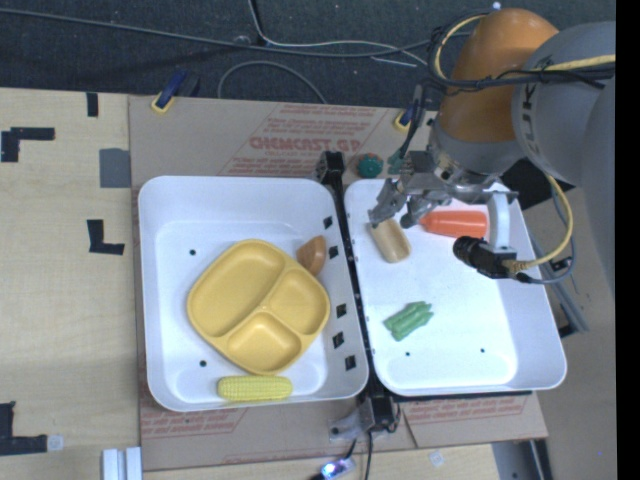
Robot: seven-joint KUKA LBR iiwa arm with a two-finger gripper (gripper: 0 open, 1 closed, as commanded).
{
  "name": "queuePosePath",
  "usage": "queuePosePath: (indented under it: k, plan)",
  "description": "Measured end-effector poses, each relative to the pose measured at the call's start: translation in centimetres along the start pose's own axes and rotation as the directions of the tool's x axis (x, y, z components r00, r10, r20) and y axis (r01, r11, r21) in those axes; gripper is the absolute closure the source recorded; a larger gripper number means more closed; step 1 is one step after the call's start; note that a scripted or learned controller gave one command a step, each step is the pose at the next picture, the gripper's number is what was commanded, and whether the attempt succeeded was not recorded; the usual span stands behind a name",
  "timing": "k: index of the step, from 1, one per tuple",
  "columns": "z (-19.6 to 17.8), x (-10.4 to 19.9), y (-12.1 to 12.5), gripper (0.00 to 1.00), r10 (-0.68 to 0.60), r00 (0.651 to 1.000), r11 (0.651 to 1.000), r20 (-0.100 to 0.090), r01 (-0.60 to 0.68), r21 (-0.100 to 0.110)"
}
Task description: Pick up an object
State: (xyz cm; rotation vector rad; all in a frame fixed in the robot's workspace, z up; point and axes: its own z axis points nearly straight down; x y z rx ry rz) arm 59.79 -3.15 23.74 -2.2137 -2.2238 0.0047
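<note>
Cardboard-covered bench, two white bins (160, 268). Upper right, the gripper (400, 204) hangs spread wide above a tan block (390, 241); closing off-centre could knock it aside.

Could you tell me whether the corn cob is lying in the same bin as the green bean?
No, the corn cob lies in the left bin beside the yellow plate, while the green bean lies in the right bin.

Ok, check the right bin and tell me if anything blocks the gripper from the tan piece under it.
Nothing visible does. The gripper hangs just above the tan piece in the right bin. The orange carrot-like piece lies to that view's right of it, and the green piece lies nearer the camera, both apart from it.
</note>
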Motion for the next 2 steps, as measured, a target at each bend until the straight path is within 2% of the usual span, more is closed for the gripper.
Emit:
queuePosePath:
  k: [1, 2]
  plan:
    - [0.1, 5.9, -1.9, 1.0, 0.0, 1.0, 1.0, 0.0, 0.0, -0.001]
    - [0.3, 10.2, -4.5, 1.0, 0.0, 1.0, 1.0, 0.0, 0.0, -0.001]
